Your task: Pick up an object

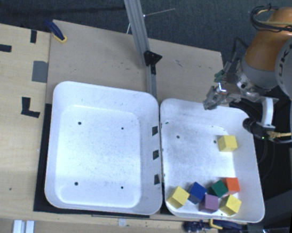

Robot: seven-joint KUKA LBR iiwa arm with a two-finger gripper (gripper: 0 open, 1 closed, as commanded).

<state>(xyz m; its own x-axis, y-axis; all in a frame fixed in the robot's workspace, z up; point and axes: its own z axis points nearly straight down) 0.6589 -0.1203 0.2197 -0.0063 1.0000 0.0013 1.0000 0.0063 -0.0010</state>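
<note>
We see the gripper [211, 102] in the upper right of the frame, poised over the top rim of the right bin [188, 119]. Its tips read as a single grey point at this angle, so we cannot tell how the claw is set. No object shows at the tips.

The candidate objects all lie in the right bin. A yellow cube [228, 143] sits alone toward the bin's right wall, apart from the others and the closest to the gripper. The remaining blocks crowd along the bin's lower edge, in the lower right of the frame: a second yellow cube [179, 196], a blue cube [197, 192], a purple cube [211, 202], a green cube [218, 188], an orange cube [232, 184] and a third yellow cube [232, 205]. Several of these appear to touch one another. The left bin [62, 96] holds no blocks.

We judge the task to be at the approach step: nothing is picked up yet.

For the next move, we recommend the lone yellow cube as the target, since it has free space on every side. The move calls for travel down and to the right in the frame, alignment above the cube, and a straight descent. The clustered blocks near the lower wall leave little room around them and would be harder to take cleanly.
</note>
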